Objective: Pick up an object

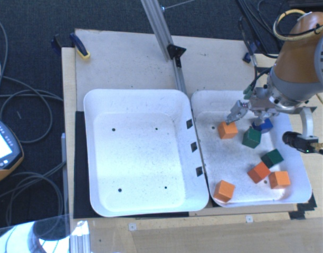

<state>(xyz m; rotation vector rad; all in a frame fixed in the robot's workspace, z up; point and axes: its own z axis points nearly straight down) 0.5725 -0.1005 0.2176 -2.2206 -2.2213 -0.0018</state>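
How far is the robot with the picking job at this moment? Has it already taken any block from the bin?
Nothing looks picked yet. The gripper hangs low in the right bin, beside an orange block and a green block, and no block shows between its jaws. A blue block, a dark green one and three more orange ones lie on the bin floor. The grasp and the lift are left.

Seven small blocks in right bin [203, 141]: orange block [227, 130] at upper left, green block [252, 138] just right of it, blue block [264, 124] above; dark green block [272, 157], two orange blocks [258, 172] [279, 179] clustered lower right; orange block [224, 191] near front edge.
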